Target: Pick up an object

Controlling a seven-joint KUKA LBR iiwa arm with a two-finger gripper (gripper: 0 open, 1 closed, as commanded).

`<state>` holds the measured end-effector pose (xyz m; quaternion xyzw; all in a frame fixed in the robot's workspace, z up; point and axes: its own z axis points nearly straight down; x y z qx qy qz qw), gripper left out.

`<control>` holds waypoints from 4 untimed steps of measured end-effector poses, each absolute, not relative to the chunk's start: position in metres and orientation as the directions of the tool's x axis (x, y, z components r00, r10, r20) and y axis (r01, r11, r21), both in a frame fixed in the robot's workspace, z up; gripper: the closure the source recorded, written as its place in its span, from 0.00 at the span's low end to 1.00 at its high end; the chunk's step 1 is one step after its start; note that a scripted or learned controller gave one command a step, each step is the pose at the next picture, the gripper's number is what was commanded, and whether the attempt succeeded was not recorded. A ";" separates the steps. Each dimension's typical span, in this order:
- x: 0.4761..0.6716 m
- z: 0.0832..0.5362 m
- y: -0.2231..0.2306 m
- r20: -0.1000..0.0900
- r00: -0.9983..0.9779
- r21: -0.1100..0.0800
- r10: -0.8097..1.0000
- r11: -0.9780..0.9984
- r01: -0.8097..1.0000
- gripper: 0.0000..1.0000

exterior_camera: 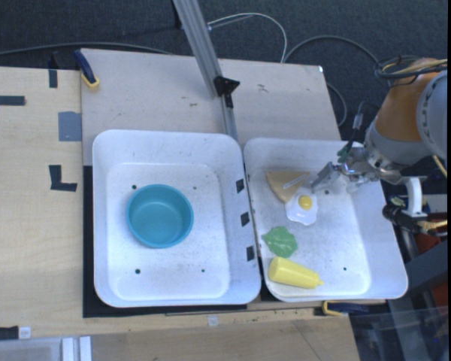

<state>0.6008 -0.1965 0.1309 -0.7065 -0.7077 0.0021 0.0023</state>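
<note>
Objects for picking lie in the right bin (pixel 376 273), lower right of the frame: a tan wedge (pixel 284 182), a fried-egg toy (pixel 303 208) just below it, a green leafy piece (pixel 279 241), and a yellow corn-like piece (pixel 292 273) near the bin's lower edge. We read no brand, label or writing on any of them. The gripper (pixel 323 180) hangs over the upper part of this bin, right beside the wedge and above the egg; we cannot tell how its jaws stand, and we see nothing between them. In the left bin (pixel 105 277) sits a blue bowl (pixel 160 215). A grey pole (pixel 201 40) slants down from the top of the frame to the bins' shared edge, and cables (pixel 263 19) loop behind the bench (pixel 22 164).
</note>
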 end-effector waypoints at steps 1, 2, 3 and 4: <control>0.603 0.090 -0.195 -0.001 -0.001 0.006 1.000 0.001 1.000 0.00; 0.601 0.098 -0.195 0.001 -0.003 -0.002 1.000 0.003 1.000 1.00; 0.607 0.151 -0.203 -0.002 -0.001 0.004 1.000 0.001 1.000 1.00; 0.615 0.210 -0.209 -0.002 -0.001 0.006 1.000 0.001 1.000 1.00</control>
